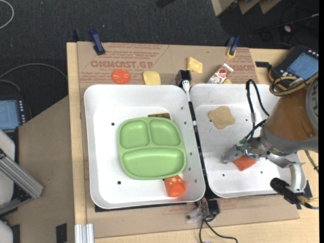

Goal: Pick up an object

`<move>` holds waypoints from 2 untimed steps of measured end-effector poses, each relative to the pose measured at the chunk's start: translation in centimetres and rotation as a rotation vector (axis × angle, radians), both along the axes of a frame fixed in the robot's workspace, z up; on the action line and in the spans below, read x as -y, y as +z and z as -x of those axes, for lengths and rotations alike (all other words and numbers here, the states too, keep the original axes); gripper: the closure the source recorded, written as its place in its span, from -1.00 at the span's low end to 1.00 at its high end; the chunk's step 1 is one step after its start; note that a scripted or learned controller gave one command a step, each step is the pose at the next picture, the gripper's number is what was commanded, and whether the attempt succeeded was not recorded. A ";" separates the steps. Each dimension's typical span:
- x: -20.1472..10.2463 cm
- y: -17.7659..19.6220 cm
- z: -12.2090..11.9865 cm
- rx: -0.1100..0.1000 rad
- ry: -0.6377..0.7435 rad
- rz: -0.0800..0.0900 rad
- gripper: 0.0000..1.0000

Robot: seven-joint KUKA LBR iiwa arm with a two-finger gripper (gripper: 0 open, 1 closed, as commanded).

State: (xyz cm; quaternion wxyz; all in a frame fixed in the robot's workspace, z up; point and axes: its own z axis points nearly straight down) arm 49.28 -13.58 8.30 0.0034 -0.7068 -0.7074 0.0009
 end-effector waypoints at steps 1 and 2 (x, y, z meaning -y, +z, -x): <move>0.2 1.2 -0.2 0.009 -0.003 0.004 1.00; -8.6 10.7 -2.0 0.015 0.009 0.003 1.00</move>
